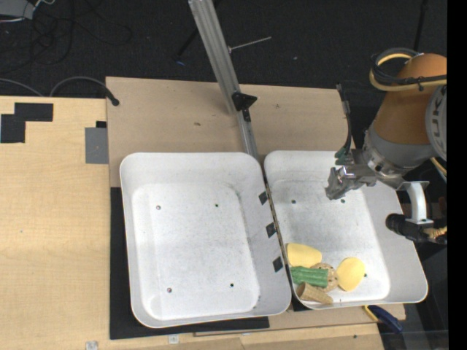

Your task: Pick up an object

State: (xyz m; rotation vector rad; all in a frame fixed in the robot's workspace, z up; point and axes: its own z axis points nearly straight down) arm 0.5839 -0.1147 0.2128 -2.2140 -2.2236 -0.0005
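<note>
The grey arm with the orange band is reaching in from the right, wrist angled down and leftward over the right shallow white plastic bin [379, 286]. The metal two-finger gripper [336, 189] is hanging above that bin's upper half, well apart from the objects; I cannot tell whether it is released or clenched, and nothing is showing in its grasp.

Objects are lying clustered at the bin's near edge: a smooth yellow oblong piece [303, 254], a ridged green piece [309, 275] just below it, a rounded yellow lemon-like piece [351, 273] to the right, and a rough tan chunk [316, 292] at the rim.

The left shallow white bin [139, 173] is sitting beside it, speckled.
</note>
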